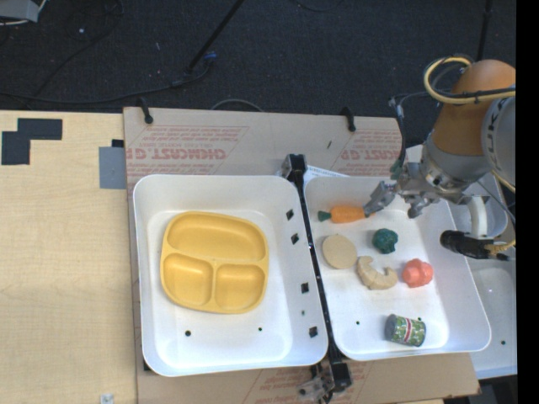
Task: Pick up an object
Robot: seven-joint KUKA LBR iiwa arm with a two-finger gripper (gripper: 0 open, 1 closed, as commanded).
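- Target candidate: small orange plastic carrot with green top (pixel 343 215), lying flat in the right white bin (pixel 472 310), just left of the jaws and slightly below them; not between them.
- Gripper (pixel 396 197): two dark fingers splayed apart, so jaws read as open, nothing held. It hangs over the bin's upper edge area.
- Step, as I judge it: approach / pre-grasp. No lift done yet.
- Next move calls for: shift left over the carrot, line the jaws across its narrow width, descend, close. It lies near the bin's back wall, so finger clearance there looks tight.
- Other items, all below the jaws: dark green lumpy broccoli-like toy (pixel 385 241) nearest, tan flat round disc (pixel 339 252), beige curved croissant-shaped piece (pixel 376 273), pinkish-red rounded toy (pixel 417 273), and a small green-labelled can on its side (pixel 406 330) farthest.
- Far left of the jaws: left white bin (pixel 156 326) holding a yellow three-compartment plastic tray (pixel 215 261).
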